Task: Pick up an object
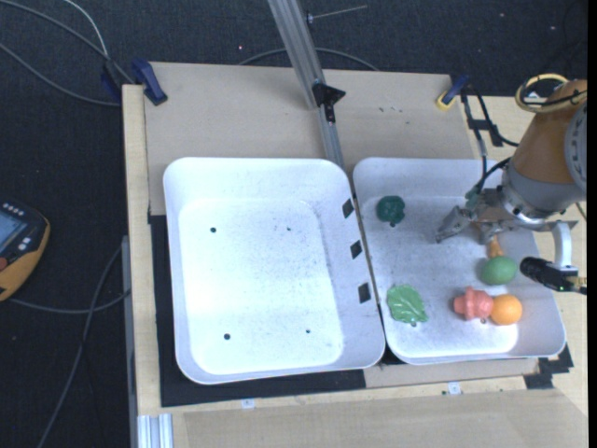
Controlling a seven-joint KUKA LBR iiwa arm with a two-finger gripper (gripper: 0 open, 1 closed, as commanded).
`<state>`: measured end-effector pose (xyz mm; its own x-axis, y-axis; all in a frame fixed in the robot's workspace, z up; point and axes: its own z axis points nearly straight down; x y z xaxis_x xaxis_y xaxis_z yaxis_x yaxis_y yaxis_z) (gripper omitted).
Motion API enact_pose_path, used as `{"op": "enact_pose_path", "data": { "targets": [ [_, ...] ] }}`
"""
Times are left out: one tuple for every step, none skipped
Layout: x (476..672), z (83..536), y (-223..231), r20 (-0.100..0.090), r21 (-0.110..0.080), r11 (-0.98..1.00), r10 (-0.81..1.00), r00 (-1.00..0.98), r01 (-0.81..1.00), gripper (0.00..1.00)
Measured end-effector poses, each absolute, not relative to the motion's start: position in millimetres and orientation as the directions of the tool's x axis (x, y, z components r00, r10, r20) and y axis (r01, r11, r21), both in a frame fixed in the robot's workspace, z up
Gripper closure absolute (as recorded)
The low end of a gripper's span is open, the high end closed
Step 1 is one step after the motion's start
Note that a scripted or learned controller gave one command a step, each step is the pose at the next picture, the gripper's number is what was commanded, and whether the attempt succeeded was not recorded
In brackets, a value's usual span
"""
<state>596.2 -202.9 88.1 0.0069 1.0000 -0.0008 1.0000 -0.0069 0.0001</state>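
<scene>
Lying beside gripper point(464, 222): green ball point(498, 270)

One fixed camera looked down from above the bench point(233, 110) at a slant, far enough back to take in both white bins, the left bin point(187, 194) and the right bin point(420, 175), side by side, with dark floor beyond. The arm point(550, 157) entered from the frame's right, and a metal pole point(298, 45) ran up out of the top edge.
</scene>
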Motion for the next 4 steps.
{"op": "enact_pose_path", "data": {
  "targets": [
    [536.6,138.8,-196.8,-0.001,0.004,-0.04,0.999,0.04,0.999,0.0],
    [510.0,87.6,-122.3,0.001,0.0,0.004,1.0,-0.004,1.0,0.0],
    [481.0,88.2,-79.6,0.001,0.001,0.003,1.0,-0.003,1.0,0.0],
    [516.5,88.0,-82.3,0.0,0.002,-0.002,1.0,0.002,1.0,0.0]
  ]
}}
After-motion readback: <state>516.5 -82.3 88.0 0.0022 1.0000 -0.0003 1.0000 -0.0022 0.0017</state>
